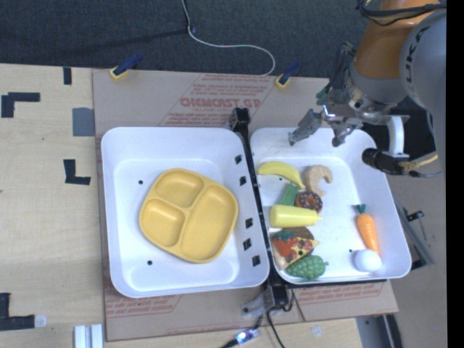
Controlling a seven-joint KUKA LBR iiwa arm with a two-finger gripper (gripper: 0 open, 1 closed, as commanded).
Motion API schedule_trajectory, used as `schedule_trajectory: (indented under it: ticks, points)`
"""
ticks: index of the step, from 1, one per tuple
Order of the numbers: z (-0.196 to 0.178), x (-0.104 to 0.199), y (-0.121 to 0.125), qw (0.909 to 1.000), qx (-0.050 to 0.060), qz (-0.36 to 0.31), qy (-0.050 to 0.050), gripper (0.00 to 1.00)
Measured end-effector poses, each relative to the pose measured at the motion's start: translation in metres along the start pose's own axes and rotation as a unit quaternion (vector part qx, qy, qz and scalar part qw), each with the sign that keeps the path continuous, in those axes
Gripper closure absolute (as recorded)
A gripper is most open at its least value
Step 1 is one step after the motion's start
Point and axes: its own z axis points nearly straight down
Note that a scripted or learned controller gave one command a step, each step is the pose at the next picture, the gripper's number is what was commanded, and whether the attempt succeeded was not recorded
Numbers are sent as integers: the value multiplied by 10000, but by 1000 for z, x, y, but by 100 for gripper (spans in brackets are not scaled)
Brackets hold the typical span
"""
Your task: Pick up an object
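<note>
I have the gripper (320, 130) hanging wide and empty over the upper edge of the right bin (384, 194), near the frame's upper right, with nothing between its fingers. The things I could pick all lie below it in that bin: a banana (279, 171) touching a beige piece (317, 175), a green stick (289, 194), a dark doughnut (309, 201), a pale yellow corn cob (293, 215), a pizza slice (293, 247) and a bumpy green fruit (307, 267).

My worry is the crowding. That cluster sits packed against the bin's left wall, so a descent there could land a finger on a neighbour, or clamp two things at once and lose both. The carrot (367, 230) and white egg (367, 259) stand apart, toward the lower right, and look safer, though the egg may roll out of a pinch.

The left bin (123, 194) holds a yellow divided plate (189, 214). Both bins rest on cardboard (210, 104) over a light wooden bench (43, 194); dark carpet (87, 13) and a white cable (225, 46) run along the top.
</note>
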Motion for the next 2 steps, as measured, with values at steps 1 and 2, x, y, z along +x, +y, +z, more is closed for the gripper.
schedule_trajectory:
  ticks: [1,2]
  points:
    - [-8,0,2,10000,-68,-13,-7,0]
    - [42,-7,-3,10000,-43,-8,-13,0]
